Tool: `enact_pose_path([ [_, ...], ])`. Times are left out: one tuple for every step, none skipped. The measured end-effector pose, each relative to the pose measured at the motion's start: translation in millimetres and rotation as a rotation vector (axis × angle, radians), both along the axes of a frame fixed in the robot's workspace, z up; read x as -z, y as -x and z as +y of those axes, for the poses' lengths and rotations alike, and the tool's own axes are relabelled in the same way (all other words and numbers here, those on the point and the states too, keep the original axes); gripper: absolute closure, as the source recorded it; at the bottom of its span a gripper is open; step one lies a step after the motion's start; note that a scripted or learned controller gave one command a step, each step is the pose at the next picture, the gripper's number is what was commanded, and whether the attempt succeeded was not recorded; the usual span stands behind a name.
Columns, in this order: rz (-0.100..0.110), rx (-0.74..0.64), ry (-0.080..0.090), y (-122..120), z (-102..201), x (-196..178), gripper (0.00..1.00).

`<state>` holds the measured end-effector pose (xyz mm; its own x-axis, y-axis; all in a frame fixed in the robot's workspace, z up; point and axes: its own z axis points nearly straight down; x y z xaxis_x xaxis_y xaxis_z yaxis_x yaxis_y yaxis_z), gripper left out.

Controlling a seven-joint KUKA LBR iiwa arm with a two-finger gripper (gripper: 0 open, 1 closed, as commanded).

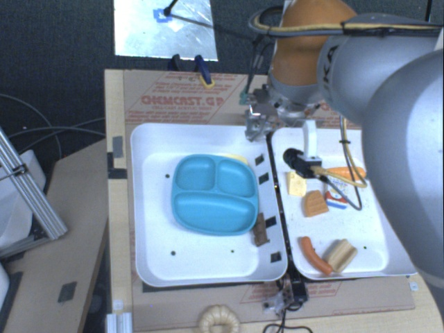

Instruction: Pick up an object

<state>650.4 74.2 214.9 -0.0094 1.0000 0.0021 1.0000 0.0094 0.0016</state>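
Observation:
My gripper [259, 125] hangs over the far end of the divider between the two bins, below the orange band of the arm. In the right bin [374, 255] lie a yellow cheese wedge [296, 184], a brown piece of toast [316, 204], an orange carrot [345, 174], a small red, white and blue item [337, 200], a reddish sausage [313, 254] and a beige cylinder [340, 254]. The left bin [156, 255] holds a blue divided plate [215, 194] and a small brown piece [260, 232] at the plate's near right corner. Nothing shows between the gripper's tips.
The big grey arm covers the right side of the view and overhangs the right bin's far part. A yellow sliver [238, 158] peeks out behind the plate. Cardboard [180, 99] lies under the bins, with a blue clamp [202, 70] at its far edge.

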Motion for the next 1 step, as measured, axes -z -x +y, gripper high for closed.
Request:
enact_pose_path([
  [0.001, 0.003, 0.001, 2.5, 6.1, -1.2, 1.00],
])
